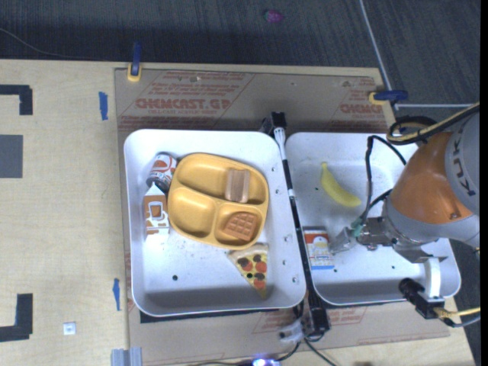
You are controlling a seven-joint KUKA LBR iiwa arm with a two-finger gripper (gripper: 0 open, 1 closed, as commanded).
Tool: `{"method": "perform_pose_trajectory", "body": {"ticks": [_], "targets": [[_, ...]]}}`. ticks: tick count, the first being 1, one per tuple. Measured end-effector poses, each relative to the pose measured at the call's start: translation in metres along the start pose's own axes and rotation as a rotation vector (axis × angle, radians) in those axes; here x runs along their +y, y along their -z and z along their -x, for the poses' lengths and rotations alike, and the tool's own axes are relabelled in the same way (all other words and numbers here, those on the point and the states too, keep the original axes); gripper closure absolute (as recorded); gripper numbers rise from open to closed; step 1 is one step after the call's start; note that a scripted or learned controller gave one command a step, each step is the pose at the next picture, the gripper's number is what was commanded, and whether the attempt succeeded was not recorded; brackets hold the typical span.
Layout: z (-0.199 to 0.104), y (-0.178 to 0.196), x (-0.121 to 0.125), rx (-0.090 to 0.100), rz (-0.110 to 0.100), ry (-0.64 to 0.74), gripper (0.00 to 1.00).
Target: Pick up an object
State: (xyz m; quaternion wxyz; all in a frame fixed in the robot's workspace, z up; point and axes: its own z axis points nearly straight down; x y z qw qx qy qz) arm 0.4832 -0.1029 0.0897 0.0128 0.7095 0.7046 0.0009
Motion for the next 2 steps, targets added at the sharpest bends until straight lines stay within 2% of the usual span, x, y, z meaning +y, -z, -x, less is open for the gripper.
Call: {"method": "perform_pose_trajectory", "body": {"ticks": [1, 2], "targets": [[-0.001, 0.0, 0.0, -0.003, 0.0, -0.002, 0.0], [0.039, -0.001, 0.001, 0.017, -0.005, 0.011, 0.0]]}}
